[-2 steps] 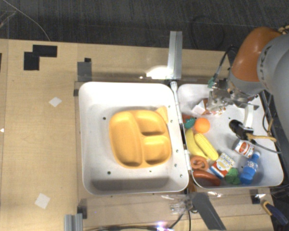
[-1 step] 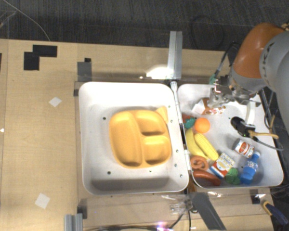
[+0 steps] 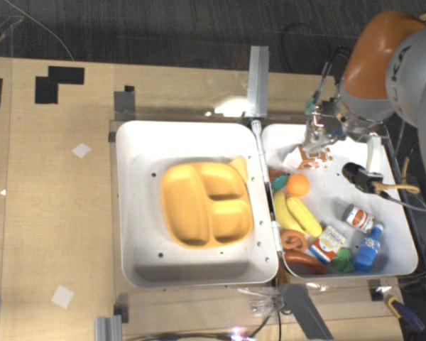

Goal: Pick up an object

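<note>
My gripper [image 3: 317, 148] hangs over the far part of the right bin [image 3: 405, 251], reaching in from the right. Just under its tip is a small white and orange-brown item [image 3: 314, 164]; whether it is held or lying on the bin floor is unclear. Closer to the front lie an orange ball [image 3: 297, 185], a yellow corn cob [image 3: 304, 216] beside a banana [image 3: 285, 214], a red sausage [image 3: 303, 260], a small carton [image 3: 328, 241], a green piece [image 3: 343, 261], a red-and-white can [image 3: 359, 219] and a blue bottle [image 3: 368, 251].
The left bin [image 3: 138, 261] holds a yellow divided tray [image 3: 202, 203] in its middle. A raised rim [image 3: 265, 190] separates the two bins. The right bin's objects crowd its front left half; bare floor [image 3: 334, 190] lies near the gripper.
</note>
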Controlling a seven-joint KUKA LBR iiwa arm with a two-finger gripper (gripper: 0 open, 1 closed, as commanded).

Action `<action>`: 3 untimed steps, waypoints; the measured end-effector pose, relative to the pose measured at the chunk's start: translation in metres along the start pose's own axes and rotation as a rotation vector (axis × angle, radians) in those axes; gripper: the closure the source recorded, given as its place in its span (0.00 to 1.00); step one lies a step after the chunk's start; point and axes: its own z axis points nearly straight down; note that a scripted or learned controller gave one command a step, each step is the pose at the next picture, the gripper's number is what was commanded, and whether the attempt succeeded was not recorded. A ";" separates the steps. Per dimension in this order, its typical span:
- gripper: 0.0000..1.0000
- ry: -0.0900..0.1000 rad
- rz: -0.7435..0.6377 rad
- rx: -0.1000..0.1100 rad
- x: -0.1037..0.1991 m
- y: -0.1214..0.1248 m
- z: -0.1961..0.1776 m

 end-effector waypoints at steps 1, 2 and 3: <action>1.00 -0.003 0.018 0.013 -0.087 -0.014 0.103; 1.00 -0.002 0.045 0.004 -0.079 -0.010 0.078; 0.00 -0.002 0.046 0.006 -0.079 -0.011 0.079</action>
